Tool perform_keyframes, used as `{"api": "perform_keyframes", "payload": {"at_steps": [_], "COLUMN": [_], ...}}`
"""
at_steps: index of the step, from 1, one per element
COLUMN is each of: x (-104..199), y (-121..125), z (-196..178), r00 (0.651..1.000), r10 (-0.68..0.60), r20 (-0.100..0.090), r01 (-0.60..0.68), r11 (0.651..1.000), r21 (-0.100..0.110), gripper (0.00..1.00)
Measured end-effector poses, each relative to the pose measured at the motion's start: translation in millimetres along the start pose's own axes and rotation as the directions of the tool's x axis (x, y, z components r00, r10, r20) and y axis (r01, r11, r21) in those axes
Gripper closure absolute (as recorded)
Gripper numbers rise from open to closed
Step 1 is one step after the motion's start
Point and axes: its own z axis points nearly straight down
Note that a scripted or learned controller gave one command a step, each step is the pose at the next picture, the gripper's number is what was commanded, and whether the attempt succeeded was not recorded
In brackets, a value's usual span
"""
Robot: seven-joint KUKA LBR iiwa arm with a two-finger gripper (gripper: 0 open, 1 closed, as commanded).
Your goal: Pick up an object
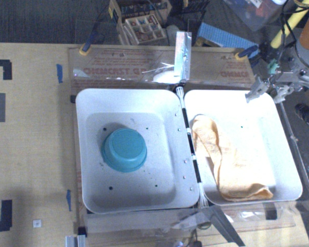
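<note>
Camera view: gripper over right bin's far corner, jaw state unclear; cloth inside.

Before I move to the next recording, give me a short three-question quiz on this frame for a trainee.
1. True or false: the blue bowl lies in the right bin.
2. Which thing lies in the right bin? A) a blue bowl B) a tan cloth C) a red cup
3. Fill in: the claw hangs over the right bin's far ____ corner.

Key
1. False: it lies in the left bin.
2. B: the cloth runs along that bin's left side and near edge.
3. Right. No thing shows between its tips.
</note>
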Motion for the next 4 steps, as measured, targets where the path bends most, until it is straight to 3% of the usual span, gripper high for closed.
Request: {"api": "perform_keyframes", "payload": {"at_steps": [1, 2, 3, 4], "x": [45.3, 62.7, 61.3, 61.1], "y": [-0.9, 3.4, 5.0, 4.9], "z": [103.1, 188.1, 176.2, 176.2], "r00": [0.999, 0.957, 0.958, 0.958], "r10": [-0.049, -0.291, -0.287, -0.287], "r20": [0.000, 0.002, 0.003, 0.003], "r01": [0.049, 0.291, 0.287, 0.287], "r11": [0.999, 0.957, 0.958, 0.958], "r21": [-0.001, -0.009, -0.016, -0.016], "gripper": [0.00, 0.00, 1.00, 0.00]}}
